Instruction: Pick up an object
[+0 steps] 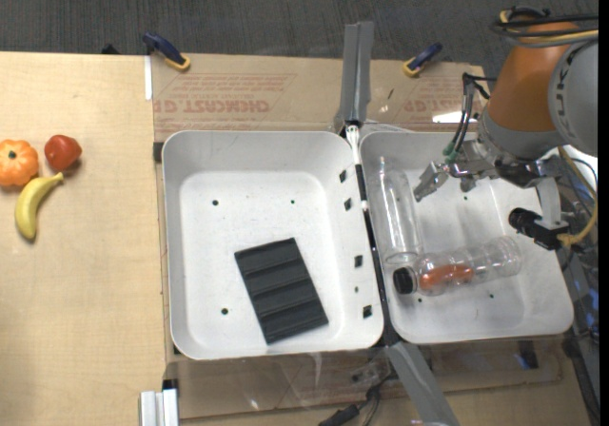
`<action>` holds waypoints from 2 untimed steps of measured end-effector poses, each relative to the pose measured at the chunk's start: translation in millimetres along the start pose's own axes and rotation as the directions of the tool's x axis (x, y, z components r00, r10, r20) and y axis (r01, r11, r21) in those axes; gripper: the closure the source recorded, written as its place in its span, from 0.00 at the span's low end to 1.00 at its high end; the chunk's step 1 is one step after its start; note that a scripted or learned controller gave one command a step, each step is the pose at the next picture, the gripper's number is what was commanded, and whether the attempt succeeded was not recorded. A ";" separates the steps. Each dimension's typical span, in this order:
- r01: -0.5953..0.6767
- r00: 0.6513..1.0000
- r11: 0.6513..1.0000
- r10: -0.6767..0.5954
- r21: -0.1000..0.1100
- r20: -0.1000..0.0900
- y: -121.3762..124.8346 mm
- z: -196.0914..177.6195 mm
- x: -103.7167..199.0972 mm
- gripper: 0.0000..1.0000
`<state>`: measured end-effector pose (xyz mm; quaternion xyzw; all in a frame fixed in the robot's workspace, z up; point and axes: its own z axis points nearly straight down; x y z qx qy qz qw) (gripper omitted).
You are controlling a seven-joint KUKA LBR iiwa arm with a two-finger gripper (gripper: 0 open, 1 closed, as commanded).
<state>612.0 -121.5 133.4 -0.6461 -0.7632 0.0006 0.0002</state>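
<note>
The right white bin holds two clear plastic bottles. One bottle lies lengthwise along the bin's left wall. The other bottle lies crosswise near the front, with a black cap at its left end and something orange inside. A black ridged slab lies slanted in the left bin. My gripper hangs over the back of the right bin, right of the lengthwise bottle and above the crosswise one. Its fingers are spread, open, with only bin floor between them.
On the wooden bench at far left lie an orange fruit, a red fruit and a banana. Cardboard lies behind the bins with two clamps. A grey bar rises between the bins.
</note>
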 end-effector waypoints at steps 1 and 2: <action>0.112 0.994 0.994 -0.112 -0.001 0.000 -75.5 -2.1 -57.0 0.00; 0.162 0.987 0.987 -0.162 0.000 -0.003 -116.6 42.6 -76.7 0.00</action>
